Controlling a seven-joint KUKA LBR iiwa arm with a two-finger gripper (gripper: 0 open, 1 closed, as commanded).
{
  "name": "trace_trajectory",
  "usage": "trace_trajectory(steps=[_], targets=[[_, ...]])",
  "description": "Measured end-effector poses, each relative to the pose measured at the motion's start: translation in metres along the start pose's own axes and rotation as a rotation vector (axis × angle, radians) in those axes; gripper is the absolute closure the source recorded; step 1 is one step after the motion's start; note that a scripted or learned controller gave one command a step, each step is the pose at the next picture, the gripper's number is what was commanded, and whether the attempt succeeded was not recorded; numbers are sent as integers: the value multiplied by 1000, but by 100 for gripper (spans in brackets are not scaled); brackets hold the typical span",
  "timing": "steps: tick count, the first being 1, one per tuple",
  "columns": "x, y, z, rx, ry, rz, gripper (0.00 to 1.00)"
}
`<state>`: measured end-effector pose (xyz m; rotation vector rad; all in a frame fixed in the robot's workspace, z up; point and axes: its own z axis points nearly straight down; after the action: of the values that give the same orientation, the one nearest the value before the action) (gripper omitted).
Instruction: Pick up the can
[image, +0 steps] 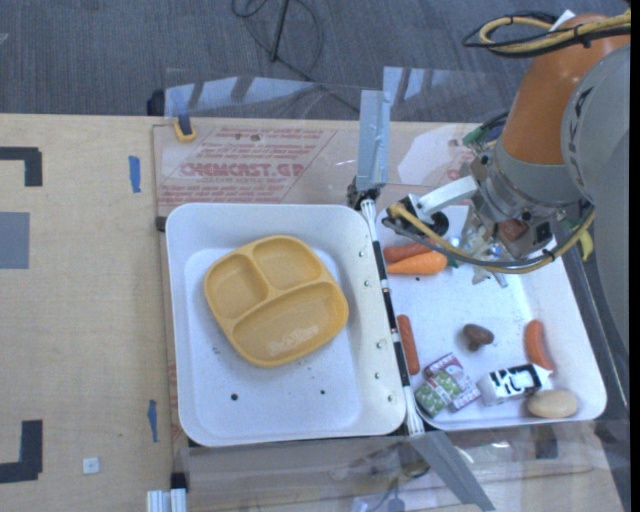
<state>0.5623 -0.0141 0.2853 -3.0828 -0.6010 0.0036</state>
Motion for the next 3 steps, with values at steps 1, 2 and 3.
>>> trace_trajectory(steps=[1, 2, 3], targets=[[-62, 44, 29, 2, -2, -134, 100], [-106, 38, 23, 3, -2, 185, 100], [-91, 6, -14, 0, 1, 51, 100]])
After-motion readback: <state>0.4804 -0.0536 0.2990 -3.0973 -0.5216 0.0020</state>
